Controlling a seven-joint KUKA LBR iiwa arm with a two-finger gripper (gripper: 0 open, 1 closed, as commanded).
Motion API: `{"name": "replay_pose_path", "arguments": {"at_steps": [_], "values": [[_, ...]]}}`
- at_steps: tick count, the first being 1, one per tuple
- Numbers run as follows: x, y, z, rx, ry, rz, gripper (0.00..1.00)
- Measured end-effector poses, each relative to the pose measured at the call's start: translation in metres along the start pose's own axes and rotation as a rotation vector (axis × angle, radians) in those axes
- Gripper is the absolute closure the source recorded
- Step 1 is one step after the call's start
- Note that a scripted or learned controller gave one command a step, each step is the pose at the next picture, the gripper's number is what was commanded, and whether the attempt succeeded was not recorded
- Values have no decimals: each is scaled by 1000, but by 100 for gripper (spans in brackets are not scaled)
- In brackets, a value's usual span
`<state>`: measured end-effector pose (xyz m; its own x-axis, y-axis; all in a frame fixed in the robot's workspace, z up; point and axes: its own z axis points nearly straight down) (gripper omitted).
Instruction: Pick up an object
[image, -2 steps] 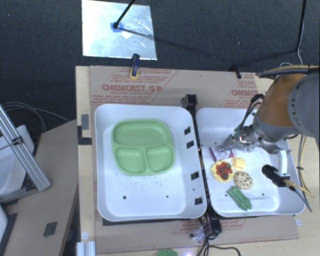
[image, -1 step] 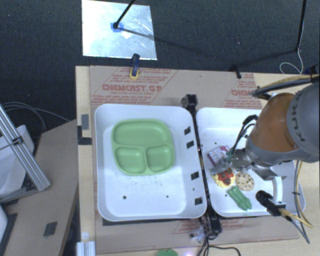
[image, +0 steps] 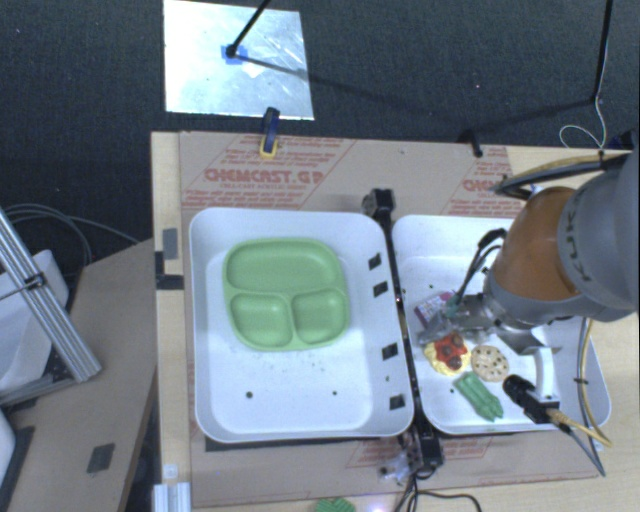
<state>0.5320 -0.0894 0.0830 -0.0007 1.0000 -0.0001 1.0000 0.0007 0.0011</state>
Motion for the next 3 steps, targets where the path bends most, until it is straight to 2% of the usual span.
{"name": "replay_pose_path", "arguments": {"at_steps": [1,2,3], "values": [[3,54,-2,-5,-1,-5,0],[-27,127,-3,-9,-3,-4,0],[-6,37,-1,7,3,1,0]]}}
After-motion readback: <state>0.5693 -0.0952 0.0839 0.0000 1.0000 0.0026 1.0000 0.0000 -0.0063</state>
